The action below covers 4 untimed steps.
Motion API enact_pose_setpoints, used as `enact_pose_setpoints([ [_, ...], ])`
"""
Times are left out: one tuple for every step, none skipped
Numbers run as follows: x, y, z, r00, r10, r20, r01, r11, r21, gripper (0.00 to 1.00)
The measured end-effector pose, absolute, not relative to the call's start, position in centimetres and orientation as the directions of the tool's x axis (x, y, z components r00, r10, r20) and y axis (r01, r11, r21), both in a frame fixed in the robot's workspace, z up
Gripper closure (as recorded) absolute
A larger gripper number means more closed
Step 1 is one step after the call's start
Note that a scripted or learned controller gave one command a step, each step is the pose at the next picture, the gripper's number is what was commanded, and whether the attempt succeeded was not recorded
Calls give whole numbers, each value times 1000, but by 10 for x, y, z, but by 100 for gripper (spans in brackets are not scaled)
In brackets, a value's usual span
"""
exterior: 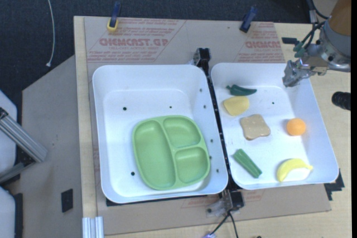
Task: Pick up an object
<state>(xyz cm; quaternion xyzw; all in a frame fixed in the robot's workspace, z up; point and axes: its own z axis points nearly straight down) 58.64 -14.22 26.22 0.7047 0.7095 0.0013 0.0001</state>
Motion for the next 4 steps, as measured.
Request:
enact_pose_setpoints([
  [593, -87, 266, -6, 1000, 2, 1000, 6, 2, 100],
  [601, -33, 245, -5, 1000, 2, 1000, 6, -4, 100],
  [601, 19, 246, -6, 1000, 2, 1000, 6, -2, 100],
  [606, 67, 243, -5, 1000, 1, 1000, 5, 1, 100],
])
